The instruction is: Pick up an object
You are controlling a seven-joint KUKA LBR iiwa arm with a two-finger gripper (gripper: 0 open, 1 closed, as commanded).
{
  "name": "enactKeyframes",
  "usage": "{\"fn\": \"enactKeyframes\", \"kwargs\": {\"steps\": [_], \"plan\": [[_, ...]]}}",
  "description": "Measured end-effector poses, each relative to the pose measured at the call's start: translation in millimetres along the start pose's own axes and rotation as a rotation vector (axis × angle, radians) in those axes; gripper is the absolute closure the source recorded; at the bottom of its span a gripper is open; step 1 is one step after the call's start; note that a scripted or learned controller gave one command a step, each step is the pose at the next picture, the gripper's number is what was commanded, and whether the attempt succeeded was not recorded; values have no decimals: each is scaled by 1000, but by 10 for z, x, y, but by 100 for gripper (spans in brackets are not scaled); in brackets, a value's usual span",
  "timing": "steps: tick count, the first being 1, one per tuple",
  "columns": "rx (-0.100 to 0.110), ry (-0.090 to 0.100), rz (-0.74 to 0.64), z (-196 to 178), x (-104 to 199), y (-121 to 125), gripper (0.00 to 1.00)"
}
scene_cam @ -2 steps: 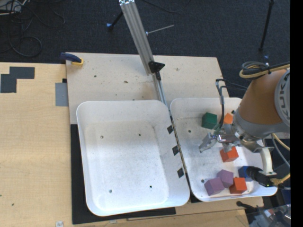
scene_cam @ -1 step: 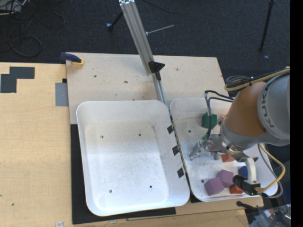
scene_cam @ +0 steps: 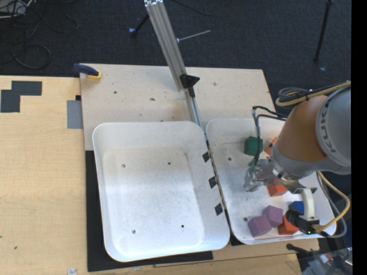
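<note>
A slanted aluminium rail [scene_cam: 170, 42] with a checkered tip rises from the pale surface [scene_cam: 137, 96], ending at a black bracket [scene_cam: 188, 81] just behind the seam between the two bins. Left of the rail, at the surface's far corner, lies a blue-and-yellow clamp [scene_cam: 87, 70]. Black cables [scene_cam: 23, 33] sprawl on the dark carpet further left.

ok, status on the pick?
Gripper low in right bin, beside green block. Nothing seen held. Purple blocks and orange block near front.
</note>
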State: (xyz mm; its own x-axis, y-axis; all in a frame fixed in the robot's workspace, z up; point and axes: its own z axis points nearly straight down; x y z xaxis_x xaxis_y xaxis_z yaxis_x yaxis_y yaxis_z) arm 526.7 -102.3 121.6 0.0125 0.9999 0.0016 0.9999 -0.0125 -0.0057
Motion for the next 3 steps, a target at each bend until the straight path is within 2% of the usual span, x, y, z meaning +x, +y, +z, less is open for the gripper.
{"fn": "enactKeyframes", "kwargs": {"steps": [1,3], "plan": [[-8,-2,-12,-555,23,99,100],[-9,-2,-13,-1504,-19,115,100]]}}
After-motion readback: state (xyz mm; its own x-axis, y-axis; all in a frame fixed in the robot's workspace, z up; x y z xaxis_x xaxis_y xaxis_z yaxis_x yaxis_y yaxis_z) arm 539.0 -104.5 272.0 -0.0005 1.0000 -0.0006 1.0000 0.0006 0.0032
